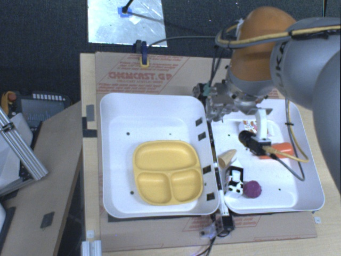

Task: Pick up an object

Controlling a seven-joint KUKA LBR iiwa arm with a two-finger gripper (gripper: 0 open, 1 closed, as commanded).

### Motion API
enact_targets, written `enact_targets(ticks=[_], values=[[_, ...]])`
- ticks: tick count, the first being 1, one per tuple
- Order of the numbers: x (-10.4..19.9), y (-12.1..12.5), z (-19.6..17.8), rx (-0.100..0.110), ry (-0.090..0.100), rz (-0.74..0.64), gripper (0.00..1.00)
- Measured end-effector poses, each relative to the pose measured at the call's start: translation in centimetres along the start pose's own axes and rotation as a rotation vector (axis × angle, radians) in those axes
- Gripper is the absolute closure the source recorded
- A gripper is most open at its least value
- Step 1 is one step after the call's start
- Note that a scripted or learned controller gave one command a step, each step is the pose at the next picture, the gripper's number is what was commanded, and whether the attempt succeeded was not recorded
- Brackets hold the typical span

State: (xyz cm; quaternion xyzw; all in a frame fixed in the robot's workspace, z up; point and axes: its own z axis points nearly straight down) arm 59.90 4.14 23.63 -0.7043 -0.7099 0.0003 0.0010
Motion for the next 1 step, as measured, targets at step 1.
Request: enact_targets(ticks=[1], values=[[5.62, -2.43, 0.99, 0.0, 0.001, -0.002, 1.0]])
